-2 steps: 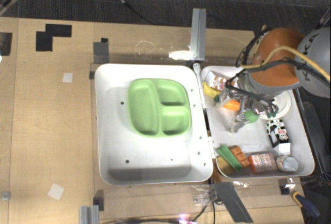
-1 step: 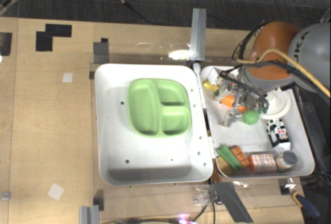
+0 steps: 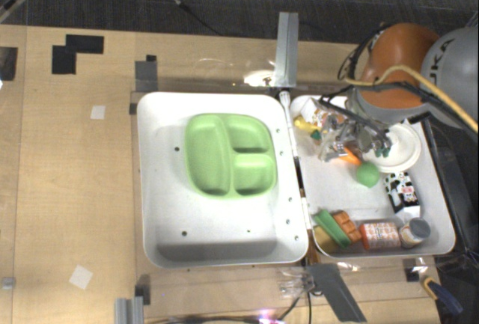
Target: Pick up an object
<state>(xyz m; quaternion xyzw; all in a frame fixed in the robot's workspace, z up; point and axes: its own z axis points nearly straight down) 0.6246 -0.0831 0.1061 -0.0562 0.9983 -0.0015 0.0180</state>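
Wooden bench: at the right bin's (image 3: 340,191) twelve o'clock the gripper (image 3: 350,141), spread or closed I cannot tell, hangs over an orange piece (image 3: 352,159); the green ball (image 3: 367,176) at five o'clock could foul it.

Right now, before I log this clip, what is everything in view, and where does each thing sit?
left bin: one, white, left on the bench
divided plate: one, light green, middle of left bin
right bin: one, white, beside left bin
round dish: one, white, far right of right bin
rounded lump: one, green, middle of right bin
small piece: one, orange, beside the lump
yellow piece: one, yellow, far left corner
boxy item: one, black and white, right side
bottle: one, reddish label, lying along near edge
block: one, orange-brown, near left corner
flat piece: one, green, beside the block
arm: one, grey, orange band, from the right
gripper: one, over right bin's far part
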